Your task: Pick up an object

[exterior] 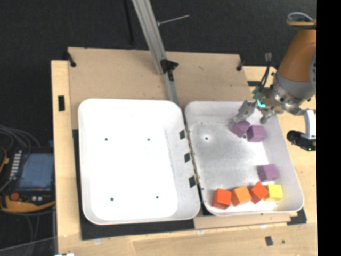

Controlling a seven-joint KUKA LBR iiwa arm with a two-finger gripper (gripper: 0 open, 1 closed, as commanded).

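Note:
My gripper hangs over the back right part of the right bin, with its fingers spread open. Just below the fingertips lie two purple blocks: one under the left finger and one under the right finger. Nothing sits between the fingers. A third purple block lies farther forward by the right wall. Along the bin's front edge stand an orange-red block, an orange block, a red-orange block and a yellow block.
The left bin stands beside the right one, with small clips along the divide. A slanted metal post rises from behind the bins. A screen device sits off the bench at the left.

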